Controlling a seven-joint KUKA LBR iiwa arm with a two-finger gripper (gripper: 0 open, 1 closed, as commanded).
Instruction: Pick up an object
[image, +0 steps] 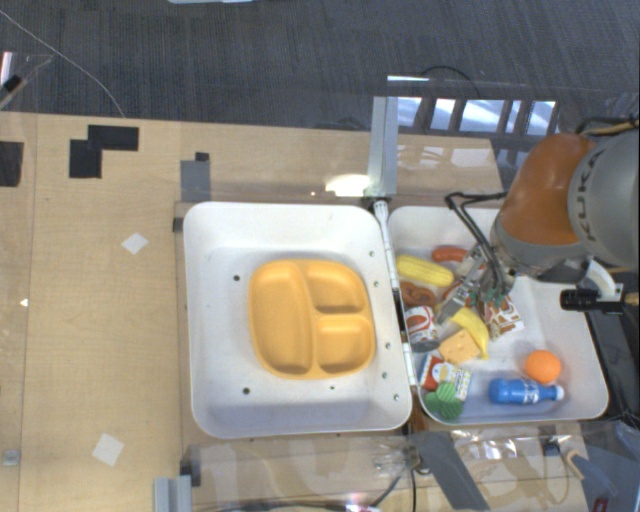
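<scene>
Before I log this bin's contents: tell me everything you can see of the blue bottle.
The blue bottle lies on its side near the front edge of the right bin. It looks plastic, with a blue body and a white cap at its right end. An orange ball sits just behind it, close to the cap end.

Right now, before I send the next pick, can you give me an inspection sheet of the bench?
Surface: wooden bench with two white bins side by side.
Job's things: right bin holds a corn cob, orange ball, blue bottle, yellow wedge and small packets.
Clutter: left bin holds a yellow divided tray.
Gripper: gripper low over the right bin's pile; finger state unclear.
Cables: black cable looping beside the wrist.
Surroundings: dark carpet beyond the bench.
</scene>
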